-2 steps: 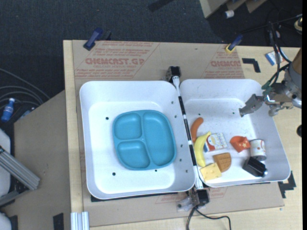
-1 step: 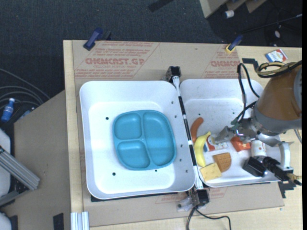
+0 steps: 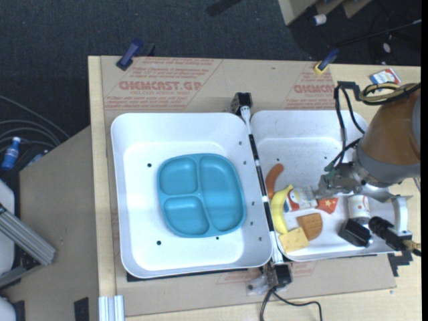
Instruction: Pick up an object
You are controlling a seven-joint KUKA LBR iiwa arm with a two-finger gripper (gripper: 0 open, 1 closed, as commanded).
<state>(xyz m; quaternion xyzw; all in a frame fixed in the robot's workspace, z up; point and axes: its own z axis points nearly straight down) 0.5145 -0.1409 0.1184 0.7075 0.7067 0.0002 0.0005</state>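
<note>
The right bin [image 3: 301,129] holds several toy foods near its front left: a brown sausage [image 3: 273,177], a yellow banana [image 3: 278,206], a tan cracker [image 3: 310,225], a pale yellow wedge [image 3: 293,240] and a red-and-white piece [image 3: 326,204]. A small white can [image 3: 359,207] and a black block [image 3: 354,233] lie further right. My gripper [image 3: 332,187] hangs low over the red-and-white piece, under the grey wrist and orange band. The arm's body hides its fingertips.
In the left bin [image 3: 134,139] lies a blue divided plate [image 3: 200,194]. A black divider strip [image 3: 253,152] runs between the two bins. Cables [image 3: 344,105] loop over the right bin's back edge. Clips sit at the bench's far edge.
</note>
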